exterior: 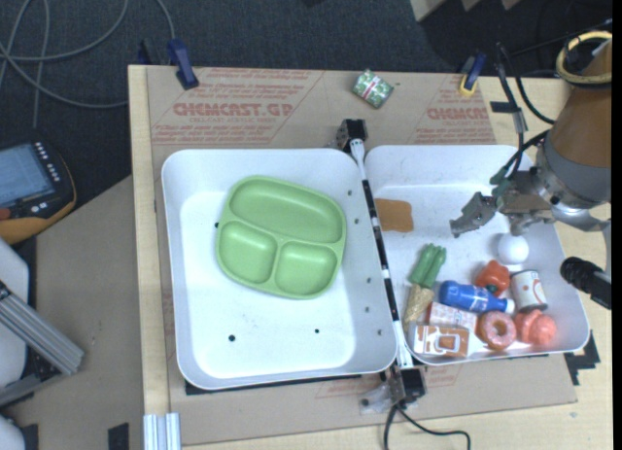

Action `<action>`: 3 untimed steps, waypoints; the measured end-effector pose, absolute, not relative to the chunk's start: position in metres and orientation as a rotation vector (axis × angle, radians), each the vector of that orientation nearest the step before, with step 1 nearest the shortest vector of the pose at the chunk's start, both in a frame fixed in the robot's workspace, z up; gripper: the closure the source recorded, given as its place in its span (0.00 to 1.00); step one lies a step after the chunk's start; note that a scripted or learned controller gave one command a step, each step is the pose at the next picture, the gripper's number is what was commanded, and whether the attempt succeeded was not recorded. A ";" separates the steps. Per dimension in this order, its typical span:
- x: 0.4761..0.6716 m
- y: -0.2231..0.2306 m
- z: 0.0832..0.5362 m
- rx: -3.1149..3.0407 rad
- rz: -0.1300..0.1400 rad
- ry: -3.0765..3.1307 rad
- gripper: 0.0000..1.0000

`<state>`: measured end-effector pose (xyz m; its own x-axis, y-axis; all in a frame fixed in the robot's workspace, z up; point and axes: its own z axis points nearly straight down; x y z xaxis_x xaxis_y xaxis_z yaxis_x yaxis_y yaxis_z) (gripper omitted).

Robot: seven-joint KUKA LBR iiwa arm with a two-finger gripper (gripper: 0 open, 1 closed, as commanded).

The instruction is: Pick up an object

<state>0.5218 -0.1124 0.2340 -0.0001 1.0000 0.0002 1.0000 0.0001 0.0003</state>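
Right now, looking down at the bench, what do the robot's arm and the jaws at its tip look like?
The arm is a thick, rounded grey cylinder topped by an orange-tan band with a bright rim. Black cables run along it from above. At its end sits a grey metal gripper with thin, angular jaws over the right bin.

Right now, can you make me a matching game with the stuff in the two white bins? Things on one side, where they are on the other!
Things:
1. green divided plate
2. tan flat piece
3. white ball
4. pink ring

Places:
A. right bin, just below the gripper
B. left bin, near its middle
C. right bin, near its front edge
D. right bin, beside the divider between the bins

Pairs: 1-B, 2-D, 3-A, 4-C
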 end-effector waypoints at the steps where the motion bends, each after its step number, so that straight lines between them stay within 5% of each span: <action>1: 0.548 -0.097 0.124 2.224 -0.002 2.223 0.00; 2: 0.535 -0.091 0.084 2.225 -0.002 2.223 0.00; 3: 0.536 -0.091 0.094 2.224 0.000 2.220 1.00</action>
